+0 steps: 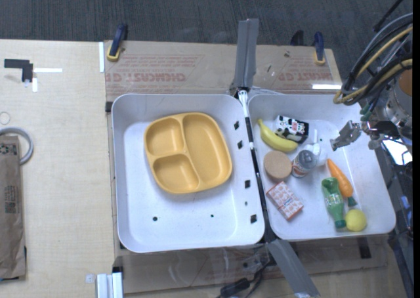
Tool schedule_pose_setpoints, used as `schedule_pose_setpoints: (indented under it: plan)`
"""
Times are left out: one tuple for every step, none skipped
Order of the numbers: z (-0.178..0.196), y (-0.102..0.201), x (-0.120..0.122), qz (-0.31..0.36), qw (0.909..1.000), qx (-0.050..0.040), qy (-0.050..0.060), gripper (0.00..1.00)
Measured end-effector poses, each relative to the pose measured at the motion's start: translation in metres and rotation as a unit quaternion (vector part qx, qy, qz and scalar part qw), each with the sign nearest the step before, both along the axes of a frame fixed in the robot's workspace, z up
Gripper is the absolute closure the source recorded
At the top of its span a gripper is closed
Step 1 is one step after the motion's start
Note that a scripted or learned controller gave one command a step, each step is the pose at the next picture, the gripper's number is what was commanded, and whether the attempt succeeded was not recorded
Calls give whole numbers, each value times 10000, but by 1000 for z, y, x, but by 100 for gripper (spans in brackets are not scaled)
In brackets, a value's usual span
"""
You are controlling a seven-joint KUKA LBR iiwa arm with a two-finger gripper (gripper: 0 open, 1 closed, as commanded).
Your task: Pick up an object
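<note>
Gripper [346,135] hung above right bin [387,191], grip state unclear. Carrot [340,178], bottle [333,202], lemon [356,220] crowded; descent risked nudging neighbours, missed grasp.

A single fixed camera looks down on the bench [59,159] from above at a slant, far enough off to take in both white bins whole. The left bin [131,224] sits near the middle of the view, the right bin [377,224] toward its right side. Dark floor runs along the top (beyond the bench's far edge), and the bench's near edge falls at the bottom. The arm [394,113] enters from the right.
</note>
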State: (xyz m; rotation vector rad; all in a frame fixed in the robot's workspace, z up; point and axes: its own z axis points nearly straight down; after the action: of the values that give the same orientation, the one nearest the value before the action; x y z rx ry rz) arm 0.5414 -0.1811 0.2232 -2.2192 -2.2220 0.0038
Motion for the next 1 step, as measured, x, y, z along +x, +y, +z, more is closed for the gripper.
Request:
schedule_pose_setpoints:
  plan:
    - [-122,-30,-2,242,9997,10,-17,0]
